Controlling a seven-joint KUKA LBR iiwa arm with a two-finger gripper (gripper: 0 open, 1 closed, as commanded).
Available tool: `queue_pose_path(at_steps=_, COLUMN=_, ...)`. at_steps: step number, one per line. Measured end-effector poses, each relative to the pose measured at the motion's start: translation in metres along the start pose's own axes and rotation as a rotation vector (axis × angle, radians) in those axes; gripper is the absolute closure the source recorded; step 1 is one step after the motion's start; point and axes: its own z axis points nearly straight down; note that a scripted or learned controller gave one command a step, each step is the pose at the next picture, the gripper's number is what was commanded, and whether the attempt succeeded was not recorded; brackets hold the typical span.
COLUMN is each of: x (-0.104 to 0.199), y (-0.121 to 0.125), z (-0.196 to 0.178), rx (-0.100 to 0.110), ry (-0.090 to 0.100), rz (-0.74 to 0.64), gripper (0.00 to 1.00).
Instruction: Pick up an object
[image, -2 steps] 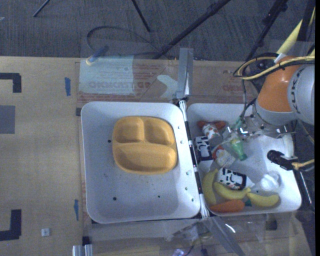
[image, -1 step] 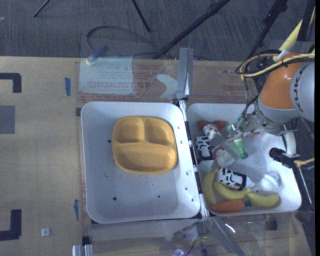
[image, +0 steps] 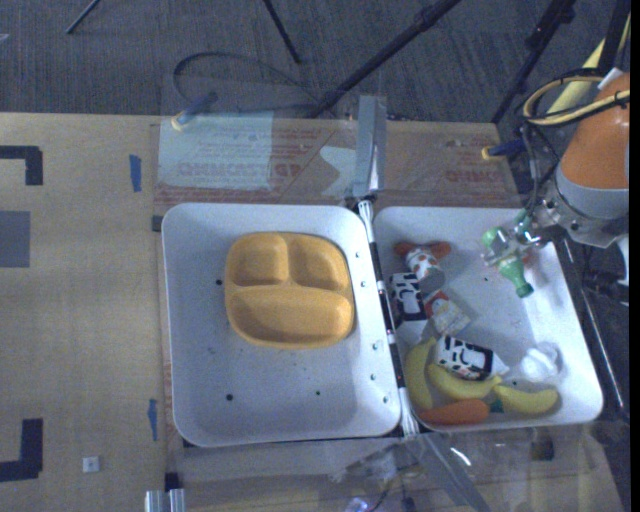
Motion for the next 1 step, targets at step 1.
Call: queue_pose_path(at_steps=1, x=0.0320, y=0.0217, z=-0.0722, rx=0.001, ry=0.000, rz=0.285, gripper=1.00)
